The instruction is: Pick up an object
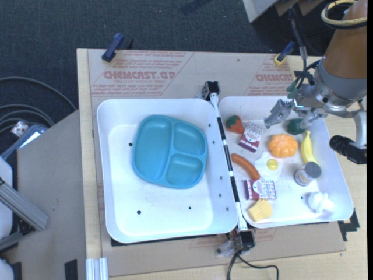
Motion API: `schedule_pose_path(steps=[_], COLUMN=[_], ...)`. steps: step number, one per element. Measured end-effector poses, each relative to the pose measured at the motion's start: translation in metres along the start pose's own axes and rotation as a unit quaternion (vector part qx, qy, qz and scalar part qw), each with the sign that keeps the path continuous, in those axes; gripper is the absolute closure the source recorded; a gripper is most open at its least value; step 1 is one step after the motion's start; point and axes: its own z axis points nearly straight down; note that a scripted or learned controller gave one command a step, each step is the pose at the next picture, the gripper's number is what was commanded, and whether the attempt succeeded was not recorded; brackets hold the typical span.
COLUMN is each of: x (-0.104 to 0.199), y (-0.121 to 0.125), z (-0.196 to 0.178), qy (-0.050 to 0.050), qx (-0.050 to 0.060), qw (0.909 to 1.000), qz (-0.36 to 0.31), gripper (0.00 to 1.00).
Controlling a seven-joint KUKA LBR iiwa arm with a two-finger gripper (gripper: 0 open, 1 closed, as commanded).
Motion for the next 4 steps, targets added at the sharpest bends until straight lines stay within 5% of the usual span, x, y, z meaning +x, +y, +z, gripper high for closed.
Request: schedule_pose_path(steps=[1, 2, 3, 4], x=[-0.004, -0.005, -0.005, 0.004], y=[0.008, 0.009, 0.009, 0.042], z=[0.173, 0.163, 0.163, 0.173], qy=[0.0, -0.001, -0.001, 0.0], qx=[-0.001, -0.002, -0.002, -0.001], qw=[1.0, 1.0, 1.0, 1.0], qz=[0.0, 0.0, 0.001, 0.0], gripper=[0.0, 1.0, 0.0, 0.0])
